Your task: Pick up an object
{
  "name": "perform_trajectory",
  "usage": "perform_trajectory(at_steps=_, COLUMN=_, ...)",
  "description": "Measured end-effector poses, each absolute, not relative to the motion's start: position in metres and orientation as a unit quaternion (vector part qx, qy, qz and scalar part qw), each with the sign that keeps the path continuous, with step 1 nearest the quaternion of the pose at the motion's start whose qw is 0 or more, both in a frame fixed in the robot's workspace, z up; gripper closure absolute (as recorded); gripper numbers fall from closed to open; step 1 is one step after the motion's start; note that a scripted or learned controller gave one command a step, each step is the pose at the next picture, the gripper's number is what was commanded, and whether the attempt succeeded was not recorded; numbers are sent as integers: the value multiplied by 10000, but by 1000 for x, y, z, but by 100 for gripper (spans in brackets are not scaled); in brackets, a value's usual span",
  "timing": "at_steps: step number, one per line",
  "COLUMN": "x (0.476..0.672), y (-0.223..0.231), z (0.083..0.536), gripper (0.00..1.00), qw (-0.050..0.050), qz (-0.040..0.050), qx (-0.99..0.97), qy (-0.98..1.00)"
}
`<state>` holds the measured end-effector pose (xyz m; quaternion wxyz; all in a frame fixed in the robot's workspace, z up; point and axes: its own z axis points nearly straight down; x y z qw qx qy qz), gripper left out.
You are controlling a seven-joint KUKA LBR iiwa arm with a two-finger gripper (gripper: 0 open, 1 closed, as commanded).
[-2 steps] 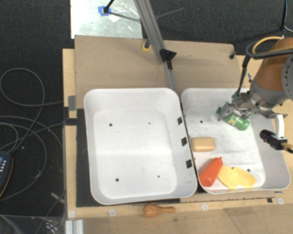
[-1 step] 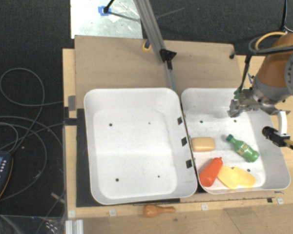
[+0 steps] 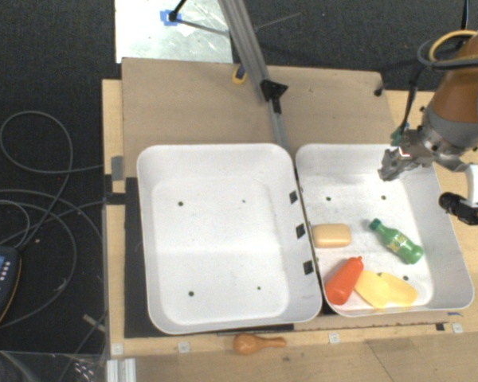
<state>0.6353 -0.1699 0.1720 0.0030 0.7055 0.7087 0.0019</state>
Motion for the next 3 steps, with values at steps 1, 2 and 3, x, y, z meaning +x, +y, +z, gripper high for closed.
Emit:
perform_trajectory(at_steps=1, x=643, y=-175, z=235, gripper=100, qw=46, qz=24, qx=7052, qy=7090)
perform_trajectory(at_steps=2, x=644, y=-175, z=234, gripper=100, qw=20, qz=7, qx=7051, qy=7091)
perform_trajectory(at_steps=3, x=645, y=-127, z=226, gripper=100, qw=2, qz=7, qx=7039, qy=7103)
